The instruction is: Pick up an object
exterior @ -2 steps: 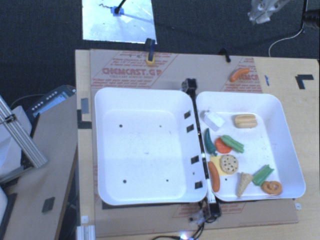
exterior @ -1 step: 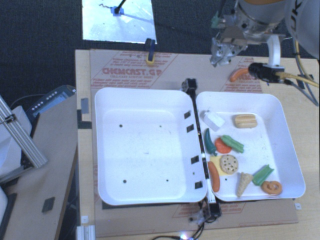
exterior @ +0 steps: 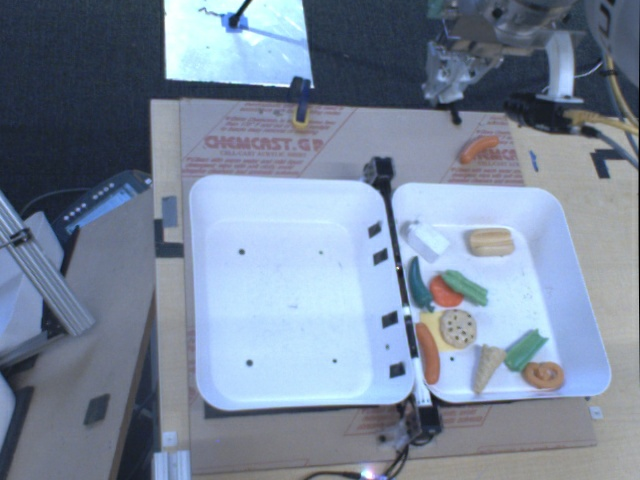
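Camera view: the gripper point(exterior: 447, 80) hangs above the bench point(exterior: 260, 133), beyond the right bin point(exterior: 570, 243); its grip state cannot be determined. Inside the right bin lie a bread roll point(exterior: 490, 241), a cookie point(exterior: 458, 328) and a pretzel point(exterior: 544, 375). An orange sausage point(exterior: 479, 149) rests on the bench just beyond the right bin. The left bin point(exterior: 290, 288) adjoins the right bin.

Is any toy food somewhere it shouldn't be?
Yes. One orange sausage lies on the board behind the right bin, outside it, while the other toy foods, like the cookie and pretzel, sit inside.
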`<state>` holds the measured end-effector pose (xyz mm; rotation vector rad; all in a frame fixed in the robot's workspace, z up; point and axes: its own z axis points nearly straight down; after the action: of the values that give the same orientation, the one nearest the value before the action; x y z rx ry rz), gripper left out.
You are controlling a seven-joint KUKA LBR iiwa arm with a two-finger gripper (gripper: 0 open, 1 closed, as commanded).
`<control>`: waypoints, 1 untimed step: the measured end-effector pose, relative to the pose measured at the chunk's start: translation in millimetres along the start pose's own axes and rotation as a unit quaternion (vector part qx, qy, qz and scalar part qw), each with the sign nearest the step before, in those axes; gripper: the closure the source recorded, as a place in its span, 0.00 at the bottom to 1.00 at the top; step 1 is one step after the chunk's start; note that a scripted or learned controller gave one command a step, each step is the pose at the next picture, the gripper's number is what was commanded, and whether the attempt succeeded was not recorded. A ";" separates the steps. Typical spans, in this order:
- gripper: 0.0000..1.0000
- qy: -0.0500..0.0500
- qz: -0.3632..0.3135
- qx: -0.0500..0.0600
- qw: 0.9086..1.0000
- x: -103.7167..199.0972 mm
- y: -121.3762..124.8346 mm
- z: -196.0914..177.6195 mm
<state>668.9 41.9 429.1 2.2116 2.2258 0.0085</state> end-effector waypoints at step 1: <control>1.00 0.000 0.000 0.000 1.000 11.3 0.2 -39.3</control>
<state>668.7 53.1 468.4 2.2120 2.2259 0.0079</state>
